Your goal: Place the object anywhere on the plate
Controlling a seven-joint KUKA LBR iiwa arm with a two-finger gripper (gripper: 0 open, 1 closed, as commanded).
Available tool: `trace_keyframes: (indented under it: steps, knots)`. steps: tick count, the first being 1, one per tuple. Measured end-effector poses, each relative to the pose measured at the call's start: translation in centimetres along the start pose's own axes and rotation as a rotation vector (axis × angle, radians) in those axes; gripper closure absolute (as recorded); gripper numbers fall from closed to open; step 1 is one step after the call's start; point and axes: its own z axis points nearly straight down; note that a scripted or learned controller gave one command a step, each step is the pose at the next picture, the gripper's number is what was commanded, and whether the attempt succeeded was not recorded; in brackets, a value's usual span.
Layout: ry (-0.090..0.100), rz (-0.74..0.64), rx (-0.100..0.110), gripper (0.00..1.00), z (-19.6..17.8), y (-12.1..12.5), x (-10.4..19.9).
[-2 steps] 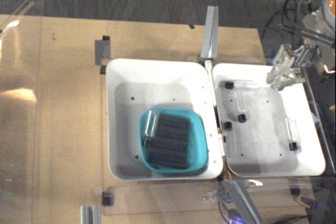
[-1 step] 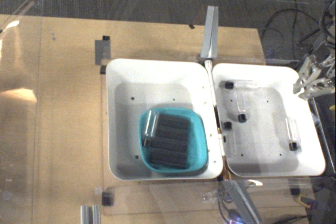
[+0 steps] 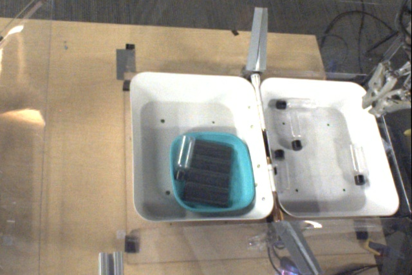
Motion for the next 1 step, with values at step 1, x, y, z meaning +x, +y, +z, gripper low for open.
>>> trace_keyframes:
  steps: [1]
  knots:
    - [0.013,-0.320,-0.008,1.00,1.41,-8.82,3.59]
